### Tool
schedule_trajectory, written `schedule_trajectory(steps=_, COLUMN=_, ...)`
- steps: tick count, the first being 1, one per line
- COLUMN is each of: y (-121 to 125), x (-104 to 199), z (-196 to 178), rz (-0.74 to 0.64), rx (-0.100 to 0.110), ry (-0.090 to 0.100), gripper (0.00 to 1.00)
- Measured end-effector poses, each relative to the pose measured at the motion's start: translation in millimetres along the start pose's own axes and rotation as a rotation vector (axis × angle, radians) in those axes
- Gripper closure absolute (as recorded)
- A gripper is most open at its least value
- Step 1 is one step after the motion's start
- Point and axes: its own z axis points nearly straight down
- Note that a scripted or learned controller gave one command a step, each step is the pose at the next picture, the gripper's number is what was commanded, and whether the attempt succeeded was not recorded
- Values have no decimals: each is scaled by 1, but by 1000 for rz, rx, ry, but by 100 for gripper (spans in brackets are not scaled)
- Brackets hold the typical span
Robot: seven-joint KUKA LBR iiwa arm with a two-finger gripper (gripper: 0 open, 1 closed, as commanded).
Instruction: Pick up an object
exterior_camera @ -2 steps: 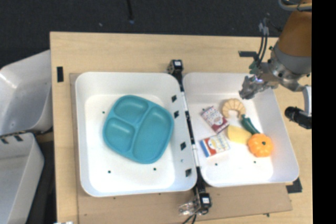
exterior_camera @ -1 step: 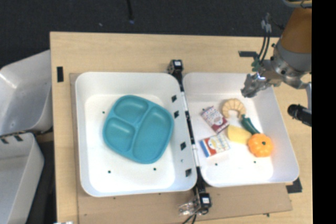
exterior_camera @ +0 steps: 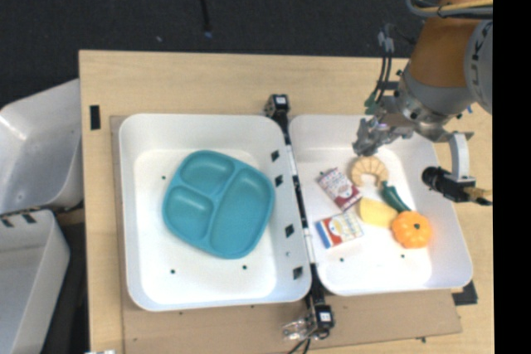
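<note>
Progress looks like basically zero lifted so far, as far as I can judge. The gripper [exterior_camera: 367, 139] sits low over the right bin [exterior_camera: 440, 261], near its far edge, just beside the croissant-looking pastry [exterior_camera: 369, 171]. Whether the fingers are spread or closed I honestly can't tell, it's just a dark blur at the tip, and I can't see anything held between them. So the grab itself and the lift are both left to do.

All the candidates are in the right bin, bunched around its middle. The pastry is closest to the gripper, toward the far edge. Just left of it lies a small red-and-white packet [exterior_camera: 338, 186], and nearer the front edge a second little carton [exterior_camera: 338, 229] with red and blue print. A yellow lemon-ish piece [exterior_camera: 376, 213] sits just beside the pastry, touching or nearly touching a green piece [exterior_camera: 396, 198], and an orange mini pumpkin [exterior_camera: 411, 230] sits toward the right edge.

That crowding is my guess for the main headache: pastry, yellow piece and green piece are packed tight, so fingers coming down could nudge a neighbour instead of closing cleanly.

Left bin [exterior_camera: 141, 278] holds just a teal divided plate [exterior_camera: 218, 204] in its middle, well apart from the action. Black clips [exterior_camera: 276, 104] sit along the seam between the bins, nothing blocking there.
</note>
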Motion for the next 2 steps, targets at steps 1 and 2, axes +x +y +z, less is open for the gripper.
schedule_trajectory(steps=1, y=18, x=58, z=-5, rz=-1, rx=-3, ry=0, gripper=100)
schedule_trajectory(steps=2, y=28, x=108, z=5, rz=-1, rx=-2, ry=0, gripper=100)
